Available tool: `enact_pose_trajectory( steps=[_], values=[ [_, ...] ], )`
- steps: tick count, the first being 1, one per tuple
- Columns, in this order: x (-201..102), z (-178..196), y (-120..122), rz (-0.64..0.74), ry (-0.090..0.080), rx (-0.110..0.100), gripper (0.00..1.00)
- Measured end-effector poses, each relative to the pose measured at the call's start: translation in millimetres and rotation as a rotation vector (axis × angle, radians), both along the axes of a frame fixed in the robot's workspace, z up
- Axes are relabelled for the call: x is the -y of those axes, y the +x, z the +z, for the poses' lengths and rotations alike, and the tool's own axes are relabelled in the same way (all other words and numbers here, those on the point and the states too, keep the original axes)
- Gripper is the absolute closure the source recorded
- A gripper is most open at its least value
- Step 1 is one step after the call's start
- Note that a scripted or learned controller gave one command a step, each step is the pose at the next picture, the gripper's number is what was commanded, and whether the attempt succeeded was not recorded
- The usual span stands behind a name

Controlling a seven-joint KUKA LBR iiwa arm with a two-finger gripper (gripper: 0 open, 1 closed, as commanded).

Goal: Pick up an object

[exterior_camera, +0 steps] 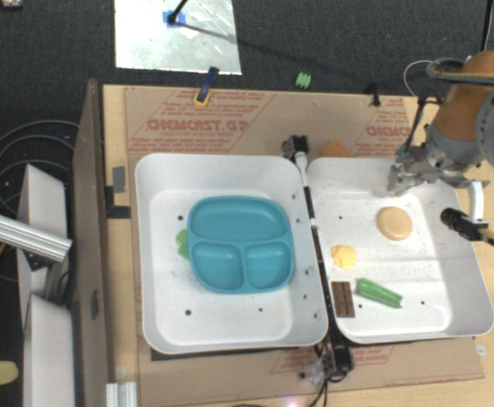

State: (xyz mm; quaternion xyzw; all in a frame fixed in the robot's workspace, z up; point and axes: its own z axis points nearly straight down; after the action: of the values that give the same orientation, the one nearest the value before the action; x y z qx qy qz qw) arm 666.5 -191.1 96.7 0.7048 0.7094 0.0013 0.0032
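The gripper (396, 182) is poised in the right bin (450, 316), just above the tan round piece (395, 223); its finger state cannot be told. A centred, vertical descent is advised, clear of the bin wall.

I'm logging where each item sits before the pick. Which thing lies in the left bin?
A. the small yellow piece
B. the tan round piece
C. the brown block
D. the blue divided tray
D: the blue divided tray sits in the left bin, while the tan round piece, the small yellow piece and the brown block all lie in the right bin.
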Motion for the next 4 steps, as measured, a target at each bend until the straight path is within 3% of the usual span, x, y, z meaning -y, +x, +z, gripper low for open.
enact_pose_trajectory(
  steps=[1, 2, 3, 4],
  values=[
    [0, 0, 0, 0.001, -0.001, 0.0, 0.0],
    [-19, -13, -46, -0.006, 0.003, -0.009, 0.0],
    [-18, 1, -41, -0.005, 0.001, 0.003, 1.0],
    [-34, 106, -39, -0.001, 0.0, 0.006, 1.0]
  ],
)
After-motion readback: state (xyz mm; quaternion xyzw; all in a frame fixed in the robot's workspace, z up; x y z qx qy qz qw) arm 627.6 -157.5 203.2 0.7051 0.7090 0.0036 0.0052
